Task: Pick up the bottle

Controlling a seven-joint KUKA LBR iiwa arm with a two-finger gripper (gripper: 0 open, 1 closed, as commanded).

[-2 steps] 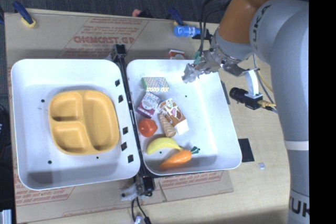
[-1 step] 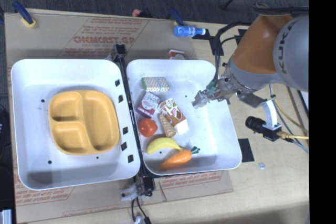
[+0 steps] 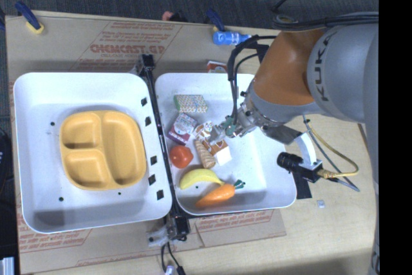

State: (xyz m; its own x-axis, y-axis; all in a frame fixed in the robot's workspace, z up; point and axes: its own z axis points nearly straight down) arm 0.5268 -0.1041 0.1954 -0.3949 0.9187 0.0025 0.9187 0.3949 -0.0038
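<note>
**Mia:** Where is the bottle [image 3: 207,132] sitting?

**Ben:** I think it is that little one lying near the middle of the right bin [image 3: 278,198]. It is lying squeezed in a bunch with other toys, so it is looking hard to grab alone.

**Mia:** What is touching it?

**Ben:** A pink packet [image 3: 183,129] is lying just beside it, toward the left wall. A cone [image 3: 205,152] and a white block [image 3: 223,155] are sitting just below it, toward the front edge.

**Mia:** What is the gripper [image 3: 230,127] doing?

**Ben:** It is hanging right at the bottle's right side, down low, because the arm [image 3: 290,74] is reaching in over the right wall. I cannot tell if it is squeezing or letting go.

**Mia:** And farther out?

**Ben:** A tomato [image 3: 181,156], banana [image 3: 198,178] and carrot [image 3: 216,194] are resting near the front edge. A yellow plate [image 3: 103,148] is lying in the left bin [image 3: 32,138].
</note>
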